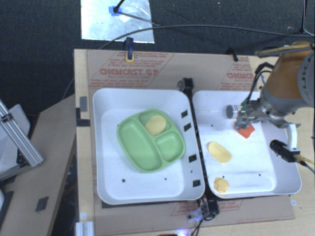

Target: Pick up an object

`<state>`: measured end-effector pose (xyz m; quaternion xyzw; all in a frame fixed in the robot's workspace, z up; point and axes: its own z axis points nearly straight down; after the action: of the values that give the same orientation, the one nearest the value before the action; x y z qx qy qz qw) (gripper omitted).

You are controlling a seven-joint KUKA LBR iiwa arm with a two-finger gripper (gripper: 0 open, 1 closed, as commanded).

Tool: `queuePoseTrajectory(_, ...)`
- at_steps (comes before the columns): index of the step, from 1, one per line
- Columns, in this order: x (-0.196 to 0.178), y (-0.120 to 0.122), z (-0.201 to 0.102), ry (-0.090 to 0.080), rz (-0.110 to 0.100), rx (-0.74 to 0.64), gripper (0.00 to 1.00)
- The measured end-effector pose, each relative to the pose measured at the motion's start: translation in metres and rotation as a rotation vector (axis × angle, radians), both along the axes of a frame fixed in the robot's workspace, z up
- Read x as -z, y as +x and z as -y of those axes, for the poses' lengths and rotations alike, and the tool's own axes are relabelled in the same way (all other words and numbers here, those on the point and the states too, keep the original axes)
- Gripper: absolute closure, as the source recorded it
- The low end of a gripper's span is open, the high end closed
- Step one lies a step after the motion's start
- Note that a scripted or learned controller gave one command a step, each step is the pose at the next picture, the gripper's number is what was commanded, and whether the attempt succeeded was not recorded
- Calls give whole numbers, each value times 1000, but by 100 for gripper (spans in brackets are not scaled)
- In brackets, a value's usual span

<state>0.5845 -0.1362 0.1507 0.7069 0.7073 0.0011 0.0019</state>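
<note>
My gripper (243, 123) hangs over the back part of the right bin (261, 181), right at a small red-orange piece (246, 131) that shows under its tip. A pale yellow oval piece (219, 152) lies near the middle of that bin. A smaller yellow lump (221, 184) rests at the bin's front left. In the left bin (110, 181) lies a green divided plate (147, 141) with a yellow piece (156, 125) in its upper compartment.
The grey arm with its orange band (288, 75) comes in from the right above the right bin. A black fitting (283, 150) sits at that bin's right wall. A black divider (193, 132) runs between the bins.
</note>
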Motion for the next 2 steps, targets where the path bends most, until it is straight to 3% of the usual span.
queuePoseTrajectory(2,-99,8,2,0,2,-5,100)
